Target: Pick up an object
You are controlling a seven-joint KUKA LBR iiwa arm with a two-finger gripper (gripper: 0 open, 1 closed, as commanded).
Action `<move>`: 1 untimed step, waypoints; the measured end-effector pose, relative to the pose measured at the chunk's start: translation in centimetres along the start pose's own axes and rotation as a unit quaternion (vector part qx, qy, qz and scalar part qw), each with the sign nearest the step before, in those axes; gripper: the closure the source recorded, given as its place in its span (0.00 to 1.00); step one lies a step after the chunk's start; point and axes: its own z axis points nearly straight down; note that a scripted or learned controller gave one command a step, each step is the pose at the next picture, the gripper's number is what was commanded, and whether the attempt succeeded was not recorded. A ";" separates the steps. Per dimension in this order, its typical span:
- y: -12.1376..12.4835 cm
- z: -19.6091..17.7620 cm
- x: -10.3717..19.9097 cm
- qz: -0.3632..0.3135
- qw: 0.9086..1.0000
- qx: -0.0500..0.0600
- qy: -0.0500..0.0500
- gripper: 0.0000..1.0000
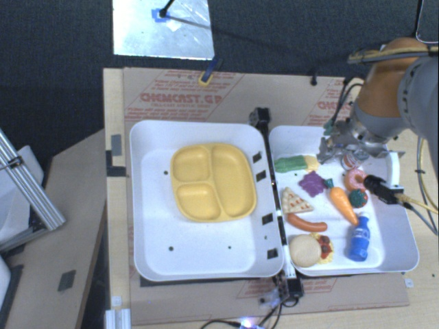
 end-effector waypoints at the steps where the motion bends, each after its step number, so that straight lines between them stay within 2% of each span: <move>1: 0.2 -4.5 0.4 -0.002 1.000 0.000 0.000 1.00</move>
